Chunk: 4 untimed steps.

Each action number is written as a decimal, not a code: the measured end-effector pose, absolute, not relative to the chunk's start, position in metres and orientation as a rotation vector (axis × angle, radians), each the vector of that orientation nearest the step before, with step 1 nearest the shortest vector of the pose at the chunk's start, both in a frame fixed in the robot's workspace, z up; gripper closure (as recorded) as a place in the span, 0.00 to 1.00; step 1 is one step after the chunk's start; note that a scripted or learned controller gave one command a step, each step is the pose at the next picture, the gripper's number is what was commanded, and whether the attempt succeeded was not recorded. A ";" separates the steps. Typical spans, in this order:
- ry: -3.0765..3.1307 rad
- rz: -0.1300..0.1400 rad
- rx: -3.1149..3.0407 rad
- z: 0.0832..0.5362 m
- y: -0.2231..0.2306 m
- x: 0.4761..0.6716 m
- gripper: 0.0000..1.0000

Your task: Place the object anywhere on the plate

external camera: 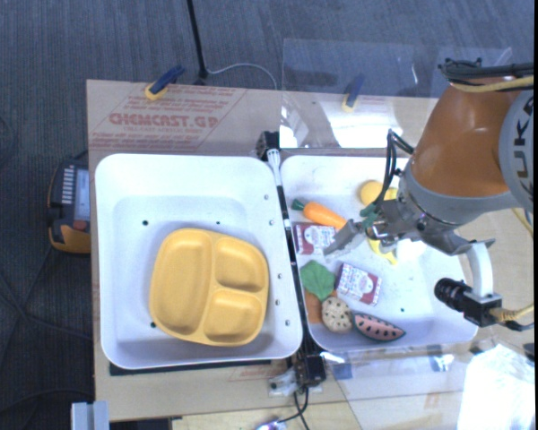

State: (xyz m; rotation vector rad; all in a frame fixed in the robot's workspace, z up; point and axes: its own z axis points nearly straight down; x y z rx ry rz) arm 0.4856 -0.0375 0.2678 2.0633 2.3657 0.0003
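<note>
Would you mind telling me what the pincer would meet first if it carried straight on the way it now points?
The pincer points toward the view's lower left, over the right bin. Straight on, it would probably first meet the red-and-white packet just ahead, though its height above the packet is unclear.

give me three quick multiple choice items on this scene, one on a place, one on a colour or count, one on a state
1. Where is the plate?
A. in the left bin
B. in the right bin
C. on the floor

2. What colour is the plate?
A. blue
B. yellow
C. black

3. What lies on the plate?
A. the carrot
B. the watermelon slice
C. nothing yet

Answers:
1. A, since the plate sits in the left bin, with the toy food in the right bin.
2. B, since all three of its compartments are yellow.
3. C, since its compartments are bare; the carrot, the watermelon slice and the cookie lie in the right bin, where the gripper is.
</note>
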 end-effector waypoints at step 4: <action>2.451 -0.014 1.980 0.260 -0.059 0.482 0.00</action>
